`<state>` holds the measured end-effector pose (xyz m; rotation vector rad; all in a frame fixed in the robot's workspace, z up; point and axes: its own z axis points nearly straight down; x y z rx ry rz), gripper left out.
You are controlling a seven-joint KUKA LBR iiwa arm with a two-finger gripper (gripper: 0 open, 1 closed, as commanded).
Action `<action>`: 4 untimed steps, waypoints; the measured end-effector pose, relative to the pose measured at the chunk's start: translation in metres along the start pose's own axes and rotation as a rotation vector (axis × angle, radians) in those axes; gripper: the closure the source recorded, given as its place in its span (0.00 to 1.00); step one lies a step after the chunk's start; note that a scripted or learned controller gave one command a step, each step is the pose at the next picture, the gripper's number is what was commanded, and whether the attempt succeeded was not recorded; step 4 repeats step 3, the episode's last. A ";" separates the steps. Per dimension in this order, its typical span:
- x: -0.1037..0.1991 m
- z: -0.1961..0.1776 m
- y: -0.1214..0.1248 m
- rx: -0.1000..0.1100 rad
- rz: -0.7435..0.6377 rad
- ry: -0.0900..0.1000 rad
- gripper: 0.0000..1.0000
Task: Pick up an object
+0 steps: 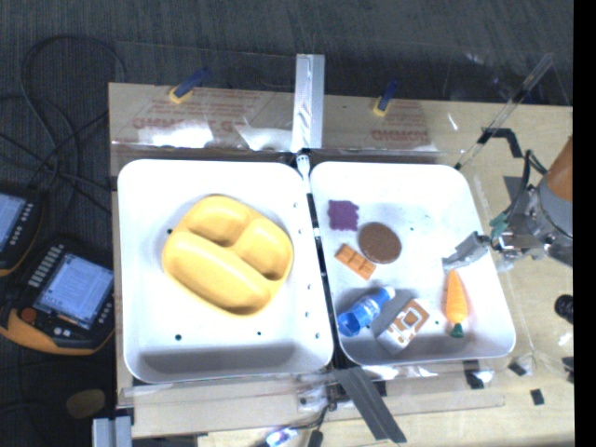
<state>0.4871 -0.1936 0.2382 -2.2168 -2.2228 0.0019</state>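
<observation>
My gripper (464,250) hangs over the right side of the right bin (433,177), reaching in from the right edge. Just below it lies an orange carrot (455,303) with a green tip, close to the bin's right wall. A brown disc (380,242) sits left of the gripper, in the middle of the bin. Beside the disc lie a purple piece (343,215) and a small orange waffle block (355,262). At the front of the bin are a blue bottle (364,312) and a small white-and-orange carton (405,323), touching each other. I see nothing held.
The left bin (149,343) holds one large yellow lumpy object (227,252). A metal divider (308,110) stands at the back between the bins. The arm's wrist and cables (531,222) crowd the right edge. A handheld controller (56,291) lies off the bench, far left.
</observation>
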 end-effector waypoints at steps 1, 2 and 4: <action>-0.003 0.141 -0.003 -0.001 -0.129 0.001 0.00; -0.003 0.133 -0.003 0.001 -0.128 0.002 1.00; 0.053 0.062 0.062 -0.001 -0.238 -0.001 1.00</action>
